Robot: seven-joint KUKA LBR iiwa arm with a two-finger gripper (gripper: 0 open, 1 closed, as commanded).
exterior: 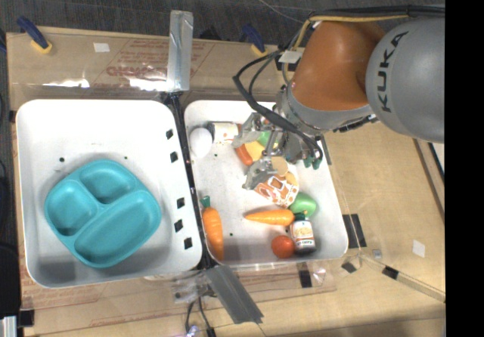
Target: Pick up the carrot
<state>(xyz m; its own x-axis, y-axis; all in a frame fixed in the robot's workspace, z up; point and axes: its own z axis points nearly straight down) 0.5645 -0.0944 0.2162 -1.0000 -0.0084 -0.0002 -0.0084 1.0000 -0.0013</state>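
Observation:
Two carrot-like orange pieces lie in the right bin. One carrot rests flat near the front, pointing left, beside a green piece. The other lies along the bin's left wall at the front corner. My gripper hangs over the bin's middle, behind and left of the flat carrot and apart from it. Its fingers stand open, straddling a small orange block. They hold nothing.
The right bin also holds a red-and-white patterned item, a small bottle, a red ball, a white can and a white ball. A teal divided plate lies in the left bin.

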